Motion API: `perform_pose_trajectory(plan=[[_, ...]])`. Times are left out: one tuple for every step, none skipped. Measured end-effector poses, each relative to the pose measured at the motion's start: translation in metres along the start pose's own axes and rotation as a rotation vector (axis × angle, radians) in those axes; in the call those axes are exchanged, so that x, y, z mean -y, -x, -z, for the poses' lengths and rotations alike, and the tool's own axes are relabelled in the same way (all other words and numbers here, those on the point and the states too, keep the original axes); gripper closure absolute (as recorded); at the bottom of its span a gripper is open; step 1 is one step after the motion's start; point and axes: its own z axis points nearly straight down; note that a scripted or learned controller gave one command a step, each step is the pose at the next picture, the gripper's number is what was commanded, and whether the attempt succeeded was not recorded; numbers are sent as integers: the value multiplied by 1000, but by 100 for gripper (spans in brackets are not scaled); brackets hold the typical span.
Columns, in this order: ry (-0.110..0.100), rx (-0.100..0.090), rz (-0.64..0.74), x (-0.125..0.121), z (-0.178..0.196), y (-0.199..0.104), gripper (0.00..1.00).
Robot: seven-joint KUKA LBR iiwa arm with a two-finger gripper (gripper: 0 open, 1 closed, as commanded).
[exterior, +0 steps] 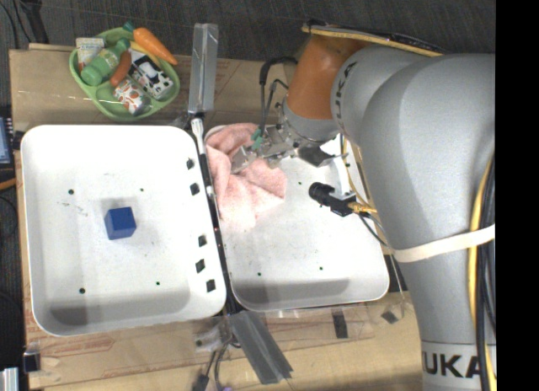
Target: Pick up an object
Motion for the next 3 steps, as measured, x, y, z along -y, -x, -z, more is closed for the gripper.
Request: perform_pose_trajectory(plan=[[0, 0, 0, 0, 0, 0, 0], [0, 0, 0, 0, 0, 0, 0], [2, 1, -42, 6, 4, 25, 0]])
